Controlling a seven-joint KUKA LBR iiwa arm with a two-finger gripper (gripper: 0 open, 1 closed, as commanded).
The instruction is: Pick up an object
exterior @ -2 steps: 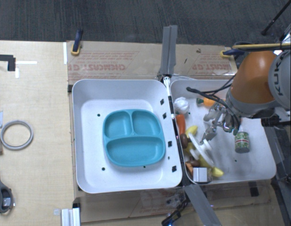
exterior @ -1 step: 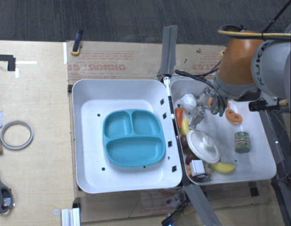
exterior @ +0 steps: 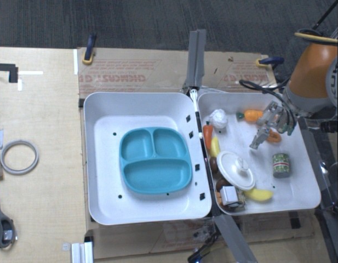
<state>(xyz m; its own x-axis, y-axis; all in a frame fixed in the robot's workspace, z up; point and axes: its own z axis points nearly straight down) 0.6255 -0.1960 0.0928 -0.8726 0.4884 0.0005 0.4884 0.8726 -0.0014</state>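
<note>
My gripper point(exterior: 258, 140) hangs over the middle of the right bin point(exterior: 305, 199), pointing down and to the left from the grey wrist at the bin's far right. Just to its right and partly under it lies a small orange object point(exterior: 274, 137). An orange carrot point(exterior: 251, 114) is behind it and a white crumpled item point(exterior: 217, 118) sits to its left. A green can point(exterior: 280, 164) stands in front of it on the right. A white round lid point(exterior: 235, 170) lies in front on the left. Nothing shows held in the gripper.
A yellow banana point(exterior: 260, 194) and a small box point(exterior: 229, 195) lie near the right bin's front edge. A second yellow piece point(exterior: 215, 146) and a red one point(exterior: 207, 131) hug its left wall. The left bin point(exterior: 97, 163) holds a teal divided plate point(exterior: 155, 160).
</note>
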